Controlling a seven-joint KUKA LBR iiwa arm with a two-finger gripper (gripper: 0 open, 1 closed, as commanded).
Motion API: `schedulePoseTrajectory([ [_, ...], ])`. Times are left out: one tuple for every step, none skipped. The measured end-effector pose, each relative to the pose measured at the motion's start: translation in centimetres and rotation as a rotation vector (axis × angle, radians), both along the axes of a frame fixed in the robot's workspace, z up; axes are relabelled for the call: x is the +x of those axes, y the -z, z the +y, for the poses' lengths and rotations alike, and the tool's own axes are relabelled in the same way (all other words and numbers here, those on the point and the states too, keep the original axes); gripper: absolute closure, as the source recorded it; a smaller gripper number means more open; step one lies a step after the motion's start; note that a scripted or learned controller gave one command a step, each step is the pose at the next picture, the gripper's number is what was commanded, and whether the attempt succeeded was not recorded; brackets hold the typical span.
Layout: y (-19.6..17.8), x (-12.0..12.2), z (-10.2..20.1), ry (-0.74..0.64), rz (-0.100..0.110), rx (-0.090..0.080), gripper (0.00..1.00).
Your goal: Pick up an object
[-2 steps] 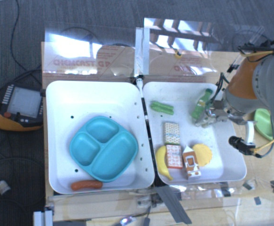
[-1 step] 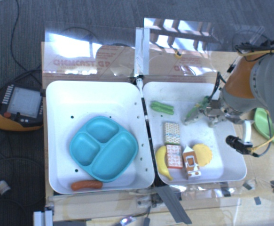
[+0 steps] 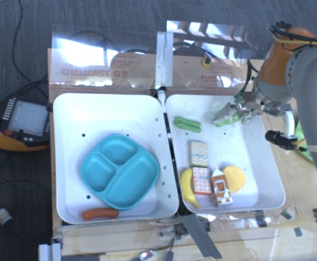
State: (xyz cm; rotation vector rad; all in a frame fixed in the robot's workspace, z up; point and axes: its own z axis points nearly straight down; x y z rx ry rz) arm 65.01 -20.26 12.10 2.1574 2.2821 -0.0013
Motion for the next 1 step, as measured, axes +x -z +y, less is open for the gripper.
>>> schedulePoseTrajectory([
  [2.84,1.87,-1.20,-0.088,0.024,0.018,0.00],
])
